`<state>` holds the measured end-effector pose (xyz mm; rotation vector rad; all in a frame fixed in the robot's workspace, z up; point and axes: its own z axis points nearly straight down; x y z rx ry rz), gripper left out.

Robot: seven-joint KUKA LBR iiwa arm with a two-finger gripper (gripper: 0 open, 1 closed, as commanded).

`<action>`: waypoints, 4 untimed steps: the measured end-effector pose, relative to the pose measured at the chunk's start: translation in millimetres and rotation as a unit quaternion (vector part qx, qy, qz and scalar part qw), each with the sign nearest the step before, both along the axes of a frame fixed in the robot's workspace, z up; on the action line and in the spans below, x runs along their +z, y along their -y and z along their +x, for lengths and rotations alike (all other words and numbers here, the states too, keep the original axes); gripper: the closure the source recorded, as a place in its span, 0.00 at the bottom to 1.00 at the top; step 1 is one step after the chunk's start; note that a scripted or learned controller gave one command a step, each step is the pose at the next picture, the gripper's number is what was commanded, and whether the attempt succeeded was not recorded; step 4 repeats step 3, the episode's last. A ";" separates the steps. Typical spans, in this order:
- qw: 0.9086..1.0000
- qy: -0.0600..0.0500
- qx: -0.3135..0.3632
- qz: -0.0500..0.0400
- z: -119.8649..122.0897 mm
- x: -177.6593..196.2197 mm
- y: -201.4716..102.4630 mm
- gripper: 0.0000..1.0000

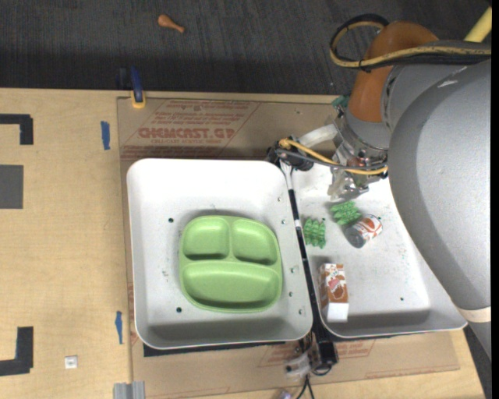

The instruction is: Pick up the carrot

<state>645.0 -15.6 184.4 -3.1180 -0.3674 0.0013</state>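
Note:
My gripper [343,189] hangs over the back left part of the right bin [405,300], below the orange wrist band. Just in front of it lies a small green leafy piece [344,212], which touches a red and white can [365,228] lying on its side. I cannot tell whether the green piece belongs to a carrot. A small orange carrot-shaped thing [170,23] lies on the dark floor beyond the bench, far to the left of the gripper.
A second green piece [314,231] lies by the right bin's left wall. A red and white carton [335,290] sits near its front. The left bin [148,195] holds a green divided plate [231,261]. The arm's grey body covers the right bin's right side.

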 end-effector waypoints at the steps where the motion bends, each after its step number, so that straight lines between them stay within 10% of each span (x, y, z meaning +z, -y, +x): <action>1: 1.000 0.000 -0.001 0.000 0.4 10.0 0.2 1.00; 2: 0.991 -0.001 0.136 0.000 -2.7 0.1 -65.8 1.00; 4: 1.000 0.000 0.025 0.000 -21.5 8.4 -62.6 1.00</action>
